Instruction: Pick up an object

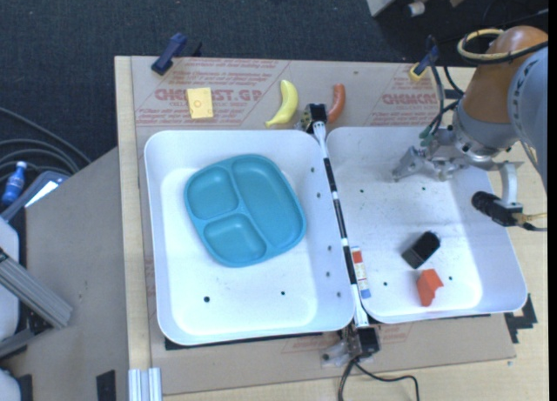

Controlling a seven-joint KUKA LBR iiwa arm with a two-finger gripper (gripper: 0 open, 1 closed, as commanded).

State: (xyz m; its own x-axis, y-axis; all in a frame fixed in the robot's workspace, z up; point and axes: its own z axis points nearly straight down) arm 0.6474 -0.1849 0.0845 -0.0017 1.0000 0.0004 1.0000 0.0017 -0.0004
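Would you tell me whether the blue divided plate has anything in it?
Empty. The blue divided plate lies flat in the left bin, and all three compartments show bare blue.

From my station I see the gripper (416,165) low over the right bin (487,304), near its far edge, with nothing between its fingers. A black block (422,249) and an orange block (428,287) lie near each other toward that bin's front. A blue divided plate (244,208) rests in the left bin (174,304).
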